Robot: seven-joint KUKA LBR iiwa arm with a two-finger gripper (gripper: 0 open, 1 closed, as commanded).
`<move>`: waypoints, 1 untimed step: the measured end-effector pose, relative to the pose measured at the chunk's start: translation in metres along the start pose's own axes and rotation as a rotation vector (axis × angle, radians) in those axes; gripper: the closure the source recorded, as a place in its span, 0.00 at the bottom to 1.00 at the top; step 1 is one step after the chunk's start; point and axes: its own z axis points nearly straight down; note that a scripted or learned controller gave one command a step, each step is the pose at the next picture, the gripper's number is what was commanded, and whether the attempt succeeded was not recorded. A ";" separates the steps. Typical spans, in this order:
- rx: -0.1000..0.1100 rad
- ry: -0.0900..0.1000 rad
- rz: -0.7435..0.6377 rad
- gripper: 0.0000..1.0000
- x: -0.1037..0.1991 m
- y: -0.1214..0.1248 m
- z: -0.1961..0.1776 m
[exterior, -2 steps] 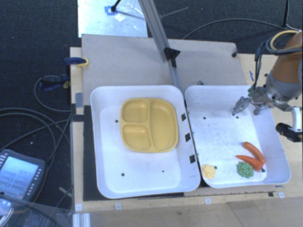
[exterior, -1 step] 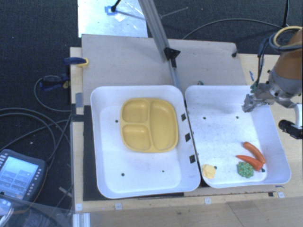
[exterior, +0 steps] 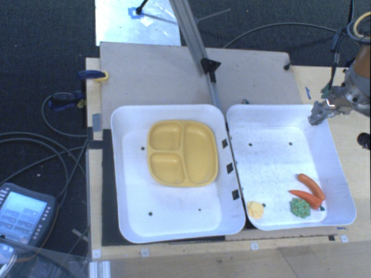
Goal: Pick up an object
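Observation:
The right bin [exterior: 272, 155] holds small toy foods near its front right corner: an orange-red sausage [exterior: 311, 185], a thinner orange carrot [exterior: 305, 197] just in front of it, a green broccoli piece [exterior: 299, 208], and a pale yellow lump [exterior: 255, 209] at the front left. My gripper [exterior: 318, 113] hangs over the bin's back right rim, well behind the foods and apart from them. Nothing shows between its fingers.
The left bin [exterior: 133, 213] carries a yellow divided plate [exterior: 182, 153]. A slanted metal pole [exterior: 194, 36] runs down to the gap between the bins. Cables and a teach pendant [exterior: 20, 213] lie off the bench at left.

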 end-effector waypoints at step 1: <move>-0.001 -0.001 -0.002 1.00 -0.003 0.005 -0.066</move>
